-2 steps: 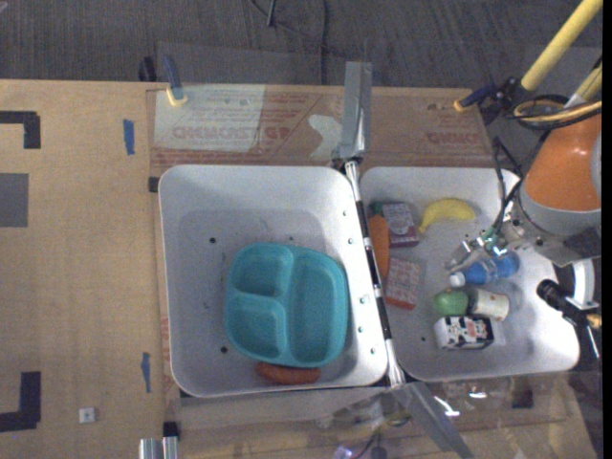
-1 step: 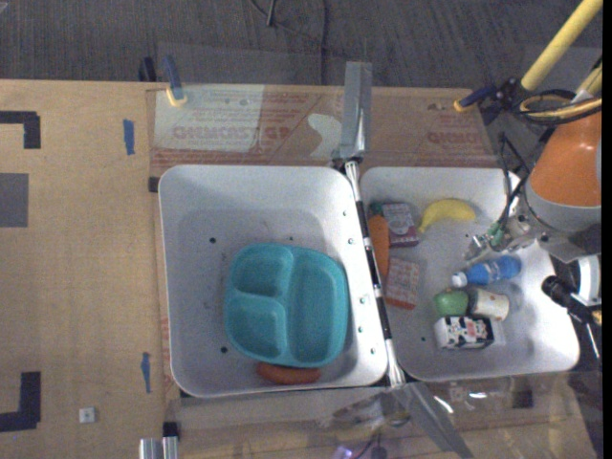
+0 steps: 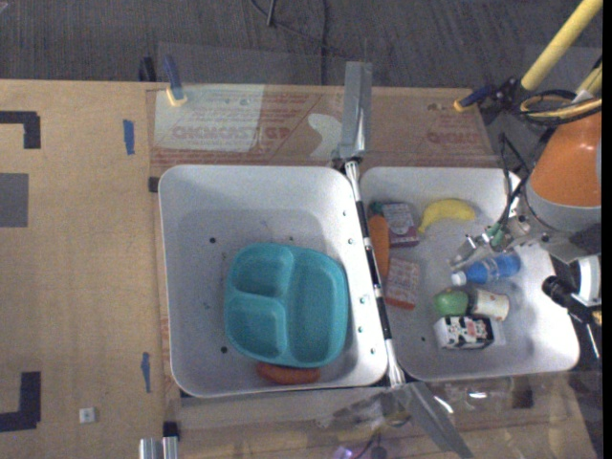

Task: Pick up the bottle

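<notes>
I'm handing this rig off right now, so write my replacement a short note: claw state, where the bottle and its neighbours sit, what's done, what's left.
Claw: low in the right bin, right at the bottle's upper left end. I cannot tell whether it is gripping.
Bottle: clear with a blue label, lying on its side on the bin floor, mid-bin.
Neighbours: green fruit and white cup just below it, black-and-white carton lower, banana above, carrot by the divider.
Left bin: teal divided tray.
Done: claw has reached the bottle.
Left: secure the grasp and lift; bottle not raised yet.
</notes>
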`<state>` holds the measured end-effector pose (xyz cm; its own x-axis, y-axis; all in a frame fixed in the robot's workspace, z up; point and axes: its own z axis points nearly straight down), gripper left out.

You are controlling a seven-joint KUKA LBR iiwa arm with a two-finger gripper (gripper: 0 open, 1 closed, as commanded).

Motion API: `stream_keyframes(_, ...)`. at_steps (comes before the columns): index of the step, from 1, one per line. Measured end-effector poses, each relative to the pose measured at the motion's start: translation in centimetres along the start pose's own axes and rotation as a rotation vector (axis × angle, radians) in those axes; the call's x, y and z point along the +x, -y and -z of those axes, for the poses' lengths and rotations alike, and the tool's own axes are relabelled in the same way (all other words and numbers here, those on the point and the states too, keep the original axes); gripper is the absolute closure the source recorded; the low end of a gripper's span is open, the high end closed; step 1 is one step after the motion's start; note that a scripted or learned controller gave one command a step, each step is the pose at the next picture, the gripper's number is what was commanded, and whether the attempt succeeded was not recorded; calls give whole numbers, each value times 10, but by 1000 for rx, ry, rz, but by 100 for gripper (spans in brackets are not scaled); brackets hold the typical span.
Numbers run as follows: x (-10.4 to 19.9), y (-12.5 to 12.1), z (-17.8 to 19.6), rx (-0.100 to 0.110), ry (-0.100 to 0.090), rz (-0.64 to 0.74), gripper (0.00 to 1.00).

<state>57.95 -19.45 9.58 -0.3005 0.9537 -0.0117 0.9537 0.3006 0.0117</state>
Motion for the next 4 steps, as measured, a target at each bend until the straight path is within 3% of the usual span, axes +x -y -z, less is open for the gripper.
stream_keyframes(1, -5, 37, -8, 2, -8, -131, 0)
stream_keyframes(2, -9, 37, 0, -1, -4, -136, 100)
stream_keyframes(3, -9, 37, 0, 0, -5, -136, 0)
stream_keyframes(4, 25, 92, -7, 2, -4, -134, 0)
